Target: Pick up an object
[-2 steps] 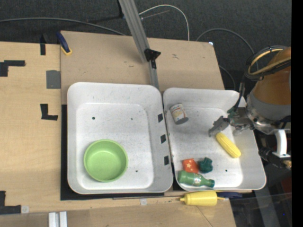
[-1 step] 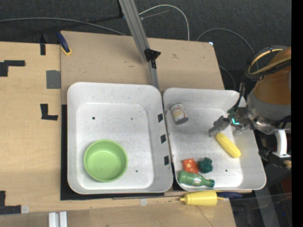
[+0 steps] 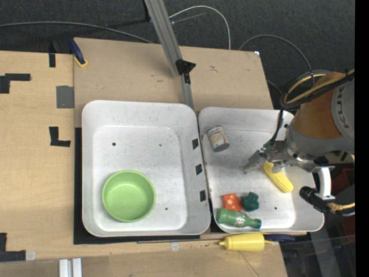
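End effector (image 3: 266,159) spread wide over bare floor of right bin (image 3: 242,119), banana (image 3: 278,178) touching beside, can (image 3: 217,138) well apart leftward, green bowl (image 3: 128,195) in far bin (image 3: 138,111).

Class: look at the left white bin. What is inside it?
Inside the left bin sits one green bowl, in the near-left corner. The bowl's hollow looks bare. Whatever might lie beneath the bowl is covered.

The grey arm (image 3: 323,126) reaches in from the right, hand (image 3: 266,160) lowered, fingers spread.
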`<state>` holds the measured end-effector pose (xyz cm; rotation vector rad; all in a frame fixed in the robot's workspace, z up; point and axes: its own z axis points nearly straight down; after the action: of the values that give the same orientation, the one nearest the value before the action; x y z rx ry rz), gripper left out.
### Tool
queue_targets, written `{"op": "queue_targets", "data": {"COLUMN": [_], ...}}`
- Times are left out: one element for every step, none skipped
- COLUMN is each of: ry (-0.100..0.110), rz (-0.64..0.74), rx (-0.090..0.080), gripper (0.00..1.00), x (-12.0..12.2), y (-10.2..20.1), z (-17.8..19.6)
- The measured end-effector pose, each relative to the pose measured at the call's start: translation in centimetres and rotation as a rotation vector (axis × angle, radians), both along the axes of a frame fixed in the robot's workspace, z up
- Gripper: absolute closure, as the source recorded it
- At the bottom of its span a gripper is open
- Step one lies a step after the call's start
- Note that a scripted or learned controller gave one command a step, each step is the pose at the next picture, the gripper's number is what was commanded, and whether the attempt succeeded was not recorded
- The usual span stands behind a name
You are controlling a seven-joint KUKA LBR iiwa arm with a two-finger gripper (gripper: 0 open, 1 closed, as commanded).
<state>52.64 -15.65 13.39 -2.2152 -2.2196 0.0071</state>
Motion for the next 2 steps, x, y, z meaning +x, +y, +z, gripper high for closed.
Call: {"op": "queue_targets", "data": {"ry": [-0.007, -0.006], "rz": [-0.001, 0.000], "rx": [-0.002, -0.001], "gripper": [0.00, 1.00], "x": [0.0, 0.0], "y": [0.0, 0.1], "z": [-4.5, -3.5]}}
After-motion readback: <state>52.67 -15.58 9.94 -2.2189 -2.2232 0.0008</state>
